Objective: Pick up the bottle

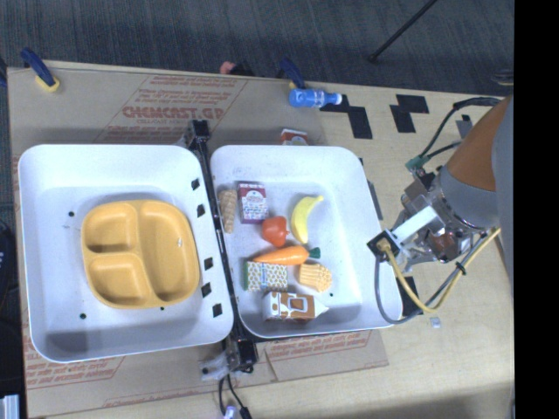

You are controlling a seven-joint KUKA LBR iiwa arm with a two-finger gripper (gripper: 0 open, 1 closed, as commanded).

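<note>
The table is carrying two white bins, and the grey arm is reaching in from the view's right. It is hanging just outside the right-hand wall of the right bin. The gripper is sitting beside that wall, over bare table, and from here I cannot tell whether it is open or closed. Nothing is showing in its grasp.

The blue bottle is lying on its side on the table, outside both bins. It is just past the right bin's far rim and well apart from the gripper, up and to the left of it in the view. Its long axis is running left to right, roughly along that rim. I am judging that the coming move calls for travel over the bin's far corner.
</note>
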